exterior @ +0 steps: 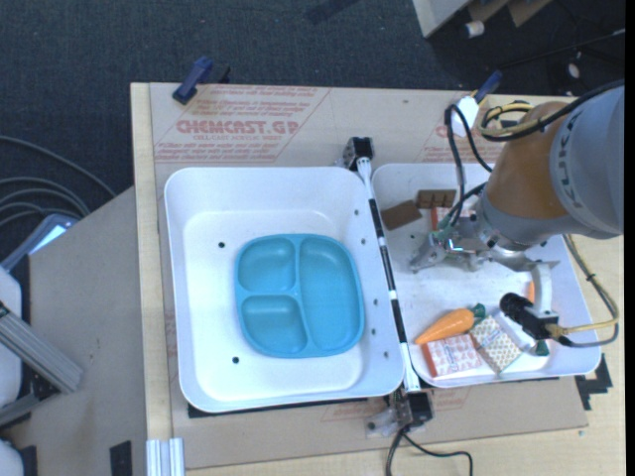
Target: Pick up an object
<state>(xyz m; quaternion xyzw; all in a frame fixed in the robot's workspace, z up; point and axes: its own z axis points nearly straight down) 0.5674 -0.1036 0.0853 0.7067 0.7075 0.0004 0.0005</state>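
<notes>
My gripper is low in the right bin, near its upper left part, with the grey and orange arm above it. Close beyond it lie a brown block and a smaller brown piece. Toward the bin's front edge lie an orange toy carrot with a green tip, an orange and white box and a beige patterned block. Nothing shows between the gripper's tips.
The left bin holds a blue divided plate. A black rail runs between the bins. A small orange piece peeks out beside the arm. Cardboard covers the bench behind the bins.
</notes>
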